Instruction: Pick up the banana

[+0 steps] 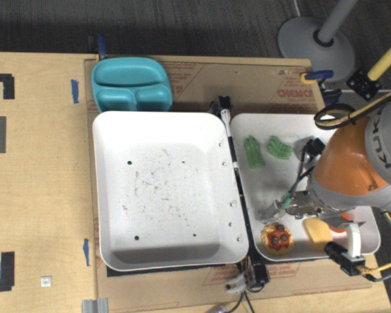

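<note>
Banana [317, 231] is in the right bin [260, 126], near its front edge, lying on the bin floor just under my wrist; only a yellow-orange stub of it shows, the rest is behind my arm. Nothing says it's lifted, so I'd call the pick not done.

My gripper [288, 204] is down in the same bin, just left of the banana. Can't tell from this angle what it's doing.

Round red-and-yellow item [277, 237] sits at the front edge beside the banana. Two green pieces, one [253, 152] and the other [279, 149], are toward the back, well apart from it.

Left bin [117, 175] is out of play. Teal tray [131, 83] sits behind it.

Remaining, my read: get over the banana, close, lift.
</note>
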{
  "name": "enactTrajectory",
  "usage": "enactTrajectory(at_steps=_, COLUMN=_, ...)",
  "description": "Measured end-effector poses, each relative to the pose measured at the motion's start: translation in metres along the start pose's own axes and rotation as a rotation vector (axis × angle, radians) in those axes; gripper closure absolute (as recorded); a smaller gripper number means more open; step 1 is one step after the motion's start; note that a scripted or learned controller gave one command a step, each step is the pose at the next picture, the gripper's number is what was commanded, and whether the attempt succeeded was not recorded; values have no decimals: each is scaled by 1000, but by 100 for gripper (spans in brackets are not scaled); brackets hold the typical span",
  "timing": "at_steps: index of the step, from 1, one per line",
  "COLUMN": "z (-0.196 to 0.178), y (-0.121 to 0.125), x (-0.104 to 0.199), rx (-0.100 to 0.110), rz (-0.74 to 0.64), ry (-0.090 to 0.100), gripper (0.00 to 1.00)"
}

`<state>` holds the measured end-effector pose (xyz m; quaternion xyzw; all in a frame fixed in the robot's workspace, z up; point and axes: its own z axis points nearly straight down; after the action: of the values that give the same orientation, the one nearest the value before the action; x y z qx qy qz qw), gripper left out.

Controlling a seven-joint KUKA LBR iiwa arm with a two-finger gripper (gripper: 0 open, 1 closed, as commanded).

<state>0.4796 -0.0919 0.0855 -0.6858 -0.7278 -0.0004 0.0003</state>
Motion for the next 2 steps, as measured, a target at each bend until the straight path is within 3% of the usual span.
enactTrajectory(at_steps=1, z=-58, y=69, x=-71, rx=-1, rz=203, ry=-2, gripper=0)
enactTrajectory(at_steps=2, z=0, y=43, x=-3, rx=1, rz=-7, ry=0, gripper=0)
